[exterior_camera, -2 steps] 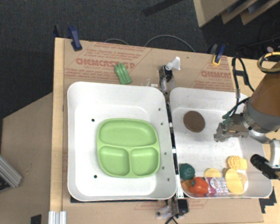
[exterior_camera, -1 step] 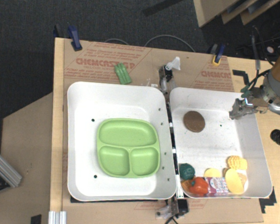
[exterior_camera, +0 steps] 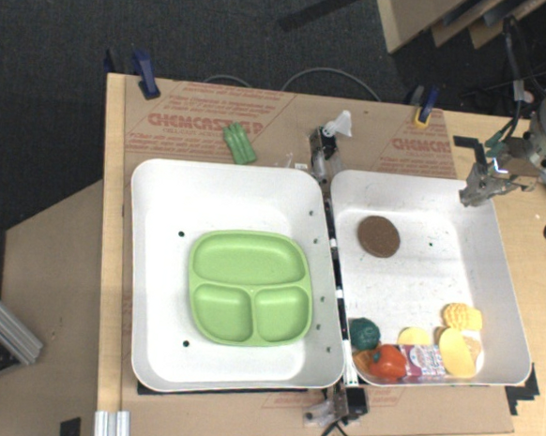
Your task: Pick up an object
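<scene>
Heaped in the near corner of the right bin (exterior_camera: 494, 277) are several small food toys: a red tomato-like piece (exterior_camera: 390, 362), a dark green piece (exterior_camera: 365, 333) just beside it, a pink packet (exterior_camera: 424, 362), and yellow pieces (exterior_camera: 458, 352), one of them ridged (exterior_camera: 460, 316). Farther back in that bin, well apart from the heap, a flat brown disc (exterior_camera: 379, 236) is seen lying alone. A green divided tray (exterior_camera: 249, 287) is held in the left bin (exterior_camera: 161, 204). Beyond the bins, a small green object (exterior_camera: 240, 144) is laid on the cardboard-covered bench (exterior_camera: 291, 110). At the far right corner of the right bin, the gripper (exterior_camera: 477, 191) is seen over the rim; nothing is seen between its fingers, and whether they are spread or pressed together cannot be told.
</scene>
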You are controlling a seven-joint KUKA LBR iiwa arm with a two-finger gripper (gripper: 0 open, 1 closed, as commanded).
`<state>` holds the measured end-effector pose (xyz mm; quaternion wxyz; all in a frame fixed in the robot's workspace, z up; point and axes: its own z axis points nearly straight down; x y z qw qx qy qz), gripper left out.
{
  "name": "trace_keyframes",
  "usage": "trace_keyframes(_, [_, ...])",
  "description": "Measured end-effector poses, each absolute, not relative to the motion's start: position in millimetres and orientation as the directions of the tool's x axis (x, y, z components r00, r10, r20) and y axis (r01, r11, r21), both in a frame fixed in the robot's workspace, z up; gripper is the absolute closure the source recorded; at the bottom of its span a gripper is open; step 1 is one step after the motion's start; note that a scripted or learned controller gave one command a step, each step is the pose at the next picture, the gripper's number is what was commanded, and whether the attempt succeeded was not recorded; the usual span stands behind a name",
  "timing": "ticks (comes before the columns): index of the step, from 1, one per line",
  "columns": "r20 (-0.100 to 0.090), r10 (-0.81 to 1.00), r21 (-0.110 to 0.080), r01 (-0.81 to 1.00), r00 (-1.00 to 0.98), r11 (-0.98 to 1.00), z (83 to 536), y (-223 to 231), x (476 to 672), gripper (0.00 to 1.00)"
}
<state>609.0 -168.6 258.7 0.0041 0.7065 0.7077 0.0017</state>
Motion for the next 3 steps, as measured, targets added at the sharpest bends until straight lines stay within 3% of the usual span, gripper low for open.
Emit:
trace_keyframes(1, [-0.002, 1.000, 0.002, 1.000, -0.001, 0.001, 256, -168, 607.1, 0.00])
trace_keyframes(2, [0.005, 1.000, -0.009, 1.000, -0.006, 0.006, 182, -104, 607.7, 0.00])
trace_keyframes(3, [0.001, 1.000, -0.003, 1.000, -0.002, 0.002, 80, -95, 620.9, 0.00])
